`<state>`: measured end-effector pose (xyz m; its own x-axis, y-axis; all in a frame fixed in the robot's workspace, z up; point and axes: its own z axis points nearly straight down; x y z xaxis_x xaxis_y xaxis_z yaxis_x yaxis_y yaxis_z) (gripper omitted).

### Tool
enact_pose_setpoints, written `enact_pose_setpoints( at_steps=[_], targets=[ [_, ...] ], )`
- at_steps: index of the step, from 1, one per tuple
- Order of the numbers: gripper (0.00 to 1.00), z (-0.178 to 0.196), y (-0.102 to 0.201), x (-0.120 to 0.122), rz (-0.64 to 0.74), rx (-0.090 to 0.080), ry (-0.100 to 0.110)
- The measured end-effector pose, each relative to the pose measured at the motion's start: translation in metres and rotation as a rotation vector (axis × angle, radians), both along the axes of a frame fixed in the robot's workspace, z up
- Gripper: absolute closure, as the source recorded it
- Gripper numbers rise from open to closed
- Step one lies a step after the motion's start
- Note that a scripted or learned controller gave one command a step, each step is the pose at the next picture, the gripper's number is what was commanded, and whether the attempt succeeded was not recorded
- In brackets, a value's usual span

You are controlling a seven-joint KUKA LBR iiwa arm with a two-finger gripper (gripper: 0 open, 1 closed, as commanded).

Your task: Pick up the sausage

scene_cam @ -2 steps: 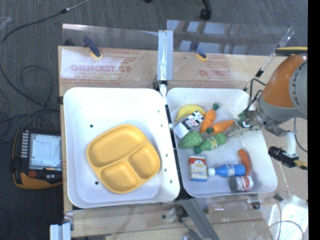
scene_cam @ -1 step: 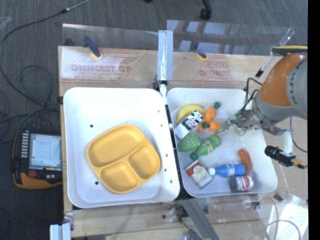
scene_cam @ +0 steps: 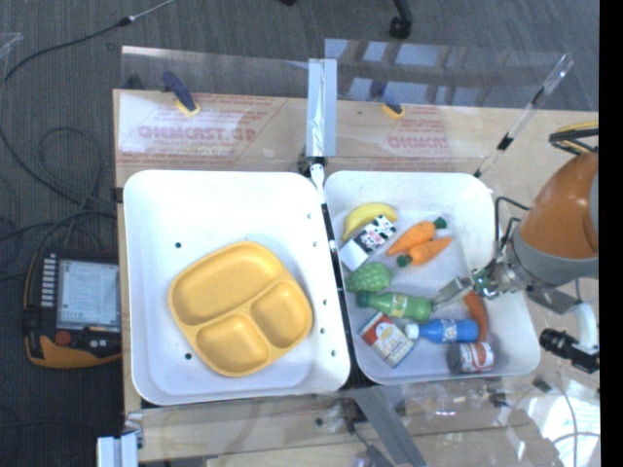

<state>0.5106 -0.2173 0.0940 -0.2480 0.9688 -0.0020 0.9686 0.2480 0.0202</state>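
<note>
Although whether it is open or closed cannot be told, the gripper hangs directly above the sausage, whose long axis runs away below it, slightly rightward.

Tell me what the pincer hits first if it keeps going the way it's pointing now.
Probably the green bottle: the pincer points left across the right bin toward it. Depth is unclear; the sausage lies beside it.

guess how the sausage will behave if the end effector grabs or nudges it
The sausage looks like a small, smooth toy, so probably light, stiff and slippery. Its rounded, elongated shape may roll or pivot, and the blue bottle close alongside could get knocked.
</note>
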Motion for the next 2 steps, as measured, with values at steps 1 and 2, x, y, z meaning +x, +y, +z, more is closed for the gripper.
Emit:
enact_pose_setpoints(
  at_steps=[1,2],
  targets=[
    [1.0,0.008,-0.002,0.0,-0.002,-0.006,-0.003],
    [1.0,0.137,0.054,0.065,-0.123,-0.004,0.02]
  ],
)
